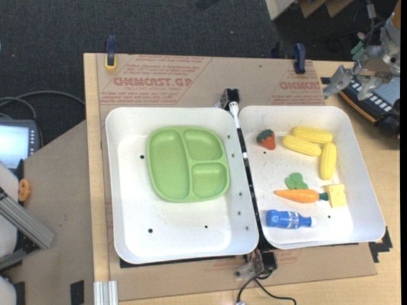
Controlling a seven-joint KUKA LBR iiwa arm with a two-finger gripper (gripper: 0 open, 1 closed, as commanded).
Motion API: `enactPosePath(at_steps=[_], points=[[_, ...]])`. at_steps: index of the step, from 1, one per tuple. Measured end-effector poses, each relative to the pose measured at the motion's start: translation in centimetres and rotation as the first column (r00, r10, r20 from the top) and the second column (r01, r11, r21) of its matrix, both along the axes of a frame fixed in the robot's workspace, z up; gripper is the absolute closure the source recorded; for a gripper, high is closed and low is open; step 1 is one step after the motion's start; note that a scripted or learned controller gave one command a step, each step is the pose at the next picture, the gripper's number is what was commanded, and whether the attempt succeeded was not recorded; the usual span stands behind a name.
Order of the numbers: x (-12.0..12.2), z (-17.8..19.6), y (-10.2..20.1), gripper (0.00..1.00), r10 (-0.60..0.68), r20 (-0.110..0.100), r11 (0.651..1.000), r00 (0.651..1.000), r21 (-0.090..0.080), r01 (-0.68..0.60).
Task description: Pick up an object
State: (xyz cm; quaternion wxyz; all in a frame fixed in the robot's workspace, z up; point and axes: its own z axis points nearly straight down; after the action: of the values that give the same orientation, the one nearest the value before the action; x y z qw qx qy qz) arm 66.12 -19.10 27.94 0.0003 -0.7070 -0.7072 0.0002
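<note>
The pincer (372,59) sits at the upper right of the frame, outside the bins; I cannot tell its state. Nothing is picked yet. All candidates lie in the right bin (365,170): a toy strawberry (267,139) upper left, three corn cobs (313,145) upper right, a carrot (297,196) and yellow block (337,196) lower down, and a blue bottle (287,220) near the bottom rim. The strawberry stands apart with open room around it, probably the easiest grasp. A green divided plate (188,164) fills the left bin (124,189).
</note>
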Motion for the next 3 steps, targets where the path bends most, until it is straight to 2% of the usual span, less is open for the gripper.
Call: enactPosePath(at_steps=[1, 2, 3], points=[[0.1, -10.2, 4.0, 0.00, 0.003, -0.010, 1.000, 1.000, 0.004, -0.003], [0.4, -20.0, 7.7, 0.00, 0.003, -0.007, 1.000, 1.000, 0.004, -0.003], [-7.3, -6.2, 13.6, 0.00, 0.006, 0.007, 1.000, 1.000, 0.003, -0.006]])
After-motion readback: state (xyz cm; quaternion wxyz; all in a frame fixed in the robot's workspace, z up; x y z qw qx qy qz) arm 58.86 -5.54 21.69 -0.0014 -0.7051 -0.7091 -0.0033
